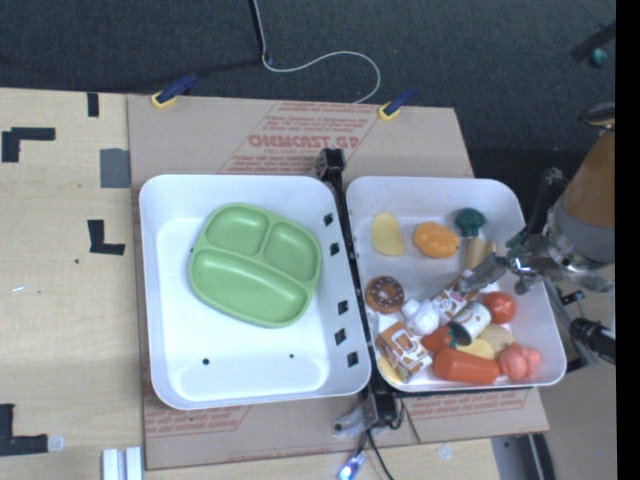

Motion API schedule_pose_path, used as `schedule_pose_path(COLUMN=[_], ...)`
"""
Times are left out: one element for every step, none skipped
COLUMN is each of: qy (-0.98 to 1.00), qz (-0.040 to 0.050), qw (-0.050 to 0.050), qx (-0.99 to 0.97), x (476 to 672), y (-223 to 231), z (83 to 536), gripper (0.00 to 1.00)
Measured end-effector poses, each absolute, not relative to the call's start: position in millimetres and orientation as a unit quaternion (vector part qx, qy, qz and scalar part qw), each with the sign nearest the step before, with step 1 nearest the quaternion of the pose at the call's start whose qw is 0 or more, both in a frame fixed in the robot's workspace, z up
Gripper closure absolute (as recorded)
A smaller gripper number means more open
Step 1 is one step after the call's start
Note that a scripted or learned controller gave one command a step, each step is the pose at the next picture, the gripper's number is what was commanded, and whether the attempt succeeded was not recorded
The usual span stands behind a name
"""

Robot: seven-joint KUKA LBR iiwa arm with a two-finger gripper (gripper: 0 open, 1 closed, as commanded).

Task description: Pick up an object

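My gripper [492,268] hangs over the right bin [500,190], grasping nothing I can see, with the red tomato [500,308] just below and beside it, toward the bin's near edge.

The arm [590,203] leans in over the right bin's [505,196] right rim, its gripper [492,268] low inside that bin

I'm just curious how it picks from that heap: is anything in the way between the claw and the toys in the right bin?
Nothing visible blocks it. The gripper is over the right bin, right beside the crowded pile: a red tomato, a white bottle and a donut lie packed close, so neighbours may get nudged.
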State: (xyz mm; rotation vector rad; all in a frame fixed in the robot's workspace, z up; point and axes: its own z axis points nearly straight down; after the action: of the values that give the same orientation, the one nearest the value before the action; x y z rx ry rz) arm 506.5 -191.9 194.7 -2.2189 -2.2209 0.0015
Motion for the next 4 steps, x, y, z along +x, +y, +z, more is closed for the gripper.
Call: schedule_pose_path(qy=[-0.707,-0.710,-0.708,-0.709], qz=[0.0002,-0.0029,-0.0055,0.0060], qw=[0.000,-0.001,-0.007,0.007], qx=[-0.707,-0.704,-0.707,-0.705], x=[486.9,490.5,484.7,481.3], y=[-128.3,-71.0,-87.4,-18.7], z=[100.7,189.0,466.5,305.9], gripper=[0.00,0.00,0.00,0.00])
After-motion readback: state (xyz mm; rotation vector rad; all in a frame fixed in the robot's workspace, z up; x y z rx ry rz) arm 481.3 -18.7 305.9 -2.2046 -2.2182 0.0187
